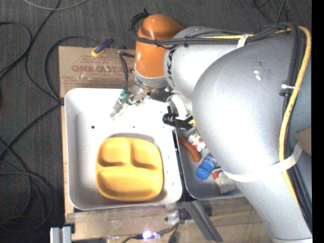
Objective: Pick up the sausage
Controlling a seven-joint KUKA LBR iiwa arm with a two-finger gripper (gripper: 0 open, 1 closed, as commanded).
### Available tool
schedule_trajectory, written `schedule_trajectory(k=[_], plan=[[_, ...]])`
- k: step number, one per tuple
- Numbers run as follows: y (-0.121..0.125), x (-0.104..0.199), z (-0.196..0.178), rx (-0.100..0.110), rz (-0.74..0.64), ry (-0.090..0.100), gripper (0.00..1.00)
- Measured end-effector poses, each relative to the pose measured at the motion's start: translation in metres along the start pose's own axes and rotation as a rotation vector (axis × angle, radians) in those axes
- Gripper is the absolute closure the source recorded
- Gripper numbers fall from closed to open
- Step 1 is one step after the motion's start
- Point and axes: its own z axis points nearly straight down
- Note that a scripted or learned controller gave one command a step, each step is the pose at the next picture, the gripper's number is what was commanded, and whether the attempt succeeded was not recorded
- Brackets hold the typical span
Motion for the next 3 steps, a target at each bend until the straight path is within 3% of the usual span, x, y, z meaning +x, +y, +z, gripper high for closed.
schedule_trajectory(k=[1,2,3], plan=[[0.017,0.033,0.017,0.015,0.013,0.001,0.00],[0.042,0.075,0.033,0.007,0.225,-0.003,0.00],[0.044,0.077,0.023,0.002,0.221,-0.005,1.00]])
